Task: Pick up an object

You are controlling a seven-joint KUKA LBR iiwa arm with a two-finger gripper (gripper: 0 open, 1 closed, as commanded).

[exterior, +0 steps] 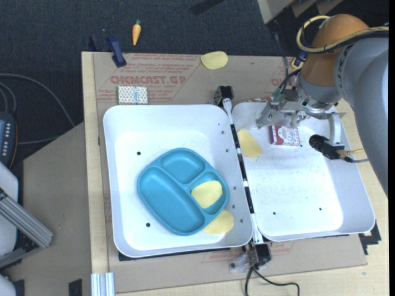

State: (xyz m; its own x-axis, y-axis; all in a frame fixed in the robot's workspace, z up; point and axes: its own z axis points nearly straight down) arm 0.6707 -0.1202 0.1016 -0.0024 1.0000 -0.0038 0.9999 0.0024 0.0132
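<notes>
My gripper hangs at the far end of the right bin, directly above a small red-and-white packet that lies flat on the bin floor. The gripper's body hides the packet's far edge. A yellow oval piece lies at the right bin's left wall. In the left bin sits a blue divided plate with a yellow piece in its right compartment. Another yellow piece lies just off the plate's near edge.
On the bench behind the bins lie a patterned packet and a yellow piece. A blue clip sits at the bench's far left edge, a small carrot beyond it. A black cable fitting juts out right of the gripper.
</notes>
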